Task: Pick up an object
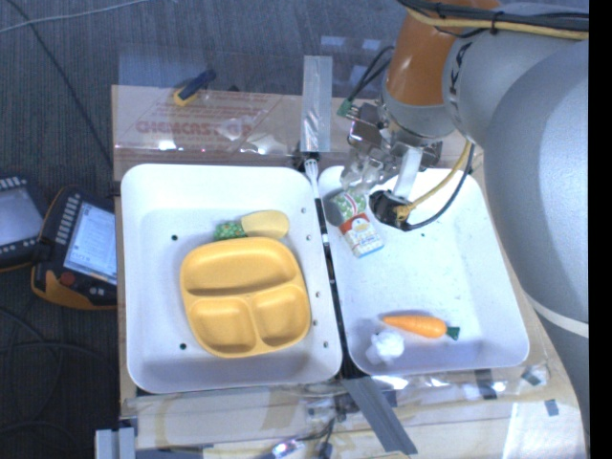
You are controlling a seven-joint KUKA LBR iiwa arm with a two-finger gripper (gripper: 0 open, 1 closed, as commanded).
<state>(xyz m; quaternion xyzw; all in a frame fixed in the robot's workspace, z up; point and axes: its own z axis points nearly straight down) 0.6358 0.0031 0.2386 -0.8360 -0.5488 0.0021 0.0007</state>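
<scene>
Carton [358,228] top sits partly hidden under the hand [361,175].

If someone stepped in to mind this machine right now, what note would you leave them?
Tool: low over the far left corner of the right bin, directly above the small juice carton. Whether it grips the carton cannot be seen.
Right bin: carton at the far left; carrot and a small white object near the front edge.
Left bin: yellow divided tray, with a yellow and green toy behind it.
Done: the arm is at the carton.
Left: confirm a grip, then lift the carton.
</scene>
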